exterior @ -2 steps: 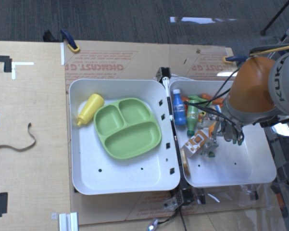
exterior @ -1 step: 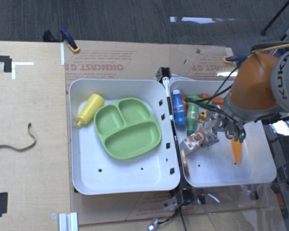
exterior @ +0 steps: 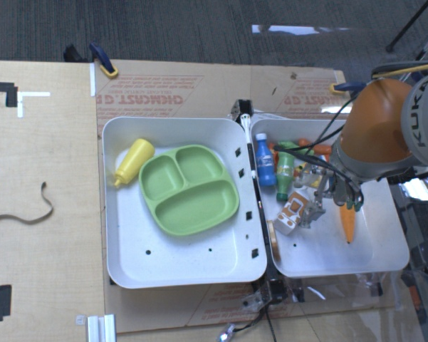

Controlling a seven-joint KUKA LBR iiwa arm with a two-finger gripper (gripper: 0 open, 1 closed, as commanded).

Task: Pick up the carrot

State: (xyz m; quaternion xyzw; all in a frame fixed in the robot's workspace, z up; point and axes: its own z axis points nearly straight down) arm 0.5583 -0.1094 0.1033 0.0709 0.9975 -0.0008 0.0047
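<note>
The carrot (exterior: pixel 348 226) is orange with a green top and points toward the front wall of the right bin (exterior: pixel 384 263). My gripper (exterior: pixel 348 199) reaches in from the right, under the grey wrist and orange band. Its dark fingers (exterior: pixel 340 193) stand on either side of the carrot's green top end and are shut on it. The arm hides the back right part of the bin.
Left of the carrot lie a brown-and-white carton (exterior: pixel 293 213), a green bottle (exterior: pixel 285 169) and a blue bottle (exterior: pixel 265 164). A round flat item (exterior: pixel 273 238) leans on the bin's left wall. The left bin (exterior: pixel 115 262) holds a green divided plate (exterior: pixel 190 188) and a yellow bottle (exterior: pixel 133 160).
</note>
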